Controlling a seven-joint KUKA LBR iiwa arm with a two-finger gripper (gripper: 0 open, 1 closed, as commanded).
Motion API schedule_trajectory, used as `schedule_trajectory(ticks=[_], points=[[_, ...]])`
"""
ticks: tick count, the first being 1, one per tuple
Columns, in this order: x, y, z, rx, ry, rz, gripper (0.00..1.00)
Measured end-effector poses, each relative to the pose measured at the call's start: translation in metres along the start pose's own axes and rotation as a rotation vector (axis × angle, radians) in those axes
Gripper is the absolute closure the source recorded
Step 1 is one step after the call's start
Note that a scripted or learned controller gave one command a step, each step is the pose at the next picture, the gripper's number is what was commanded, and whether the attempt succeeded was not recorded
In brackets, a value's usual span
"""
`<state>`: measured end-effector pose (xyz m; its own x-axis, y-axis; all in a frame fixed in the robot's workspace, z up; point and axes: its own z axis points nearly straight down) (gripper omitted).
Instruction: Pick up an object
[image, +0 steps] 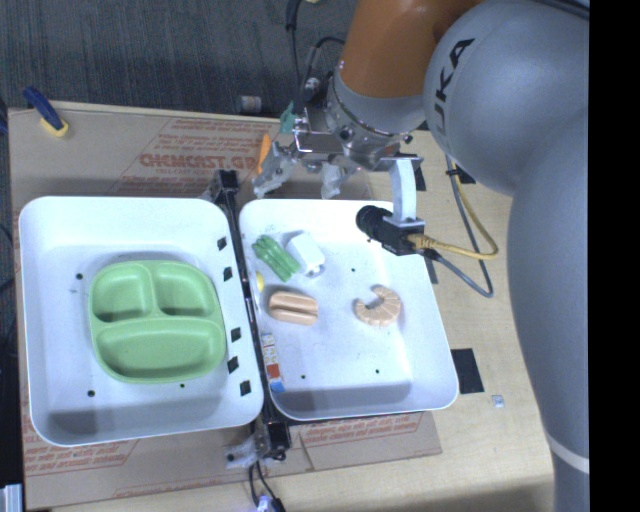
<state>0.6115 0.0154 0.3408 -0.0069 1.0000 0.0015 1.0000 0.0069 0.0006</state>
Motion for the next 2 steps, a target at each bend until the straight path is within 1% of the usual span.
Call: schedule_trajectory(ticks=[1, 2], points=[[0.035, 0.045, -0.035, 0.0, -0.001, 0.001, 0.0], [0.033, 0.044, 0.082, 0.008, -0.002, 0.001, 0.0]])
